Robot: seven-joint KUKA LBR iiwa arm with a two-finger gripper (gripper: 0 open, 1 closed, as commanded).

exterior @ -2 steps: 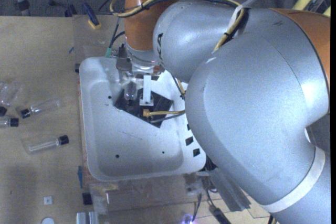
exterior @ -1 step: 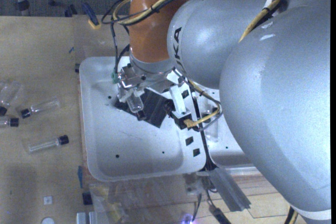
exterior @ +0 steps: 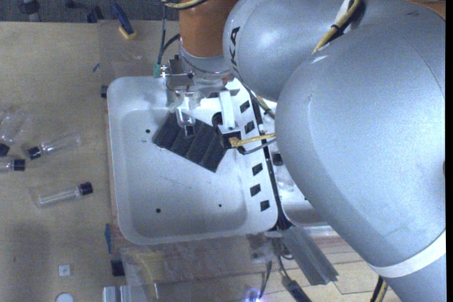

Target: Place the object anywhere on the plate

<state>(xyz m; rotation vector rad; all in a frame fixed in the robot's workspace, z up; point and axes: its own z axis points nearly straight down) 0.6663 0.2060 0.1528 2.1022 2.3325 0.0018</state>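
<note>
The grey arm (exterior: 354, 102) sweeps in from four o'clock, orange band (exterior: 205, 7) at twelve, claw (exterior: 185, 120) pointing down near centre.

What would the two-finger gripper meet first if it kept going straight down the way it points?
Probably the dark ribbed rectangular object lying in the left white bin: the gripper points down at its upper edge, though depth is unclear.

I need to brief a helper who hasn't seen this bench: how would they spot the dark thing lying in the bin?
Find the shallow white bin under the grey arm. In its upper part, just below the gripper, lies a flat black ribbed rectangular slab, set at a slant. It is the one dark ridged piece in that bin.
</note>
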